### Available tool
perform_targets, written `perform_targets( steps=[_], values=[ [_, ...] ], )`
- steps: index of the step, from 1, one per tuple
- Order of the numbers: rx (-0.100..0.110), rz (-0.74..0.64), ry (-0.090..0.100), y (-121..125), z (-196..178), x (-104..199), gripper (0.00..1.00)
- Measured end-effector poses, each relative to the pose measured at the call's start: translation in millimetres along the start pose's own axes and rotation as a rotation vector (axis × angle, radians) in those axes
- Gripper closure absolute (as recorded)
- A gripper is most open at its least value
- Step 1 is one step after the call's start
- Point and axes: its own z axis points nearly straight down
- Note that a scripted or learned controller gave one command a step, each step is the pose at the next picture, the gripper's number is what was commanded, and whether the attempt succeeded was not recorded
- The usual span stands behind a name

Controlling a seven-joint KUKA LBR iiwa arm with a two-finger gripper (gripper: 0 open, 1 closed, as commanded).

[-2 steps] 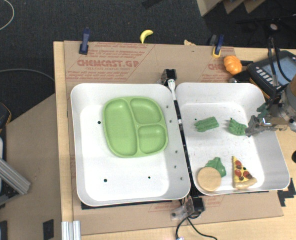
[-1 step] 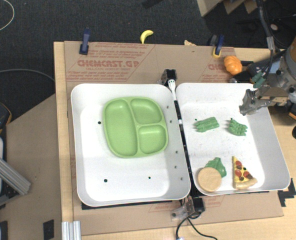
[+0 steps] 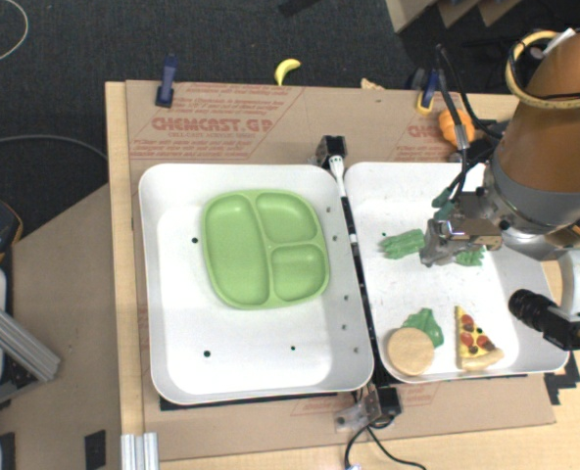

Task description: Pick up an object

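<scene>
Jaws (image 3: 451, 246) hung low over the right bin (image 3: 388, 189), at its middle toward the far-right side, on the end of the grey arm (image 3: 550, 179) with its orange band (image 3: 564, 71). Whether they were open or closed could not be told; the metal end of the tool was small and partly blurred against green pieces beneath it. Nothing could be seen held between them.

Just left of the jaws lay a green leafy piece (image 3: 402, 244), flat on the bin floor and close to the tool, though contact could not be made out. A second green piece (image 3: 469, 257) showed just at the jaws' right and near side, partly hidden by them.

Nearer in the same bin sat a round tan cookie (image 3: 410, 352) with a small green sprig (image 3: 425, 325) touching its far-right edge. Right of these lay a pizza slice (image 3: 474, 340), its crust toward the near rim, apart from the cookie.

The left bin (image 3: 168, 292) held a pale green divided plate (image 3: 265, 248), set toward the far right of that bin, well apart from the jaws. Both bins rested side by side on a cardboard sheet (image 3: 212, 120) covering the tabletop. A black clip (image 3: 330, 150) sat at the far end of the seam between the bins.
</scene>
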Motion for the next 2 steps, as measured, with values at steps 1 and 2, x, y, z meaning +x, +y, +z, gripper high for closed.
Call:
perform_targets(
  steps=[1, 2],
  values=[
    [-0.018, 0.011, -0.006, 1, -76, -55, 1.00],
    [-0.014, 0.002, -0.003, 1, -100, -33, 1.00]
  ],
)
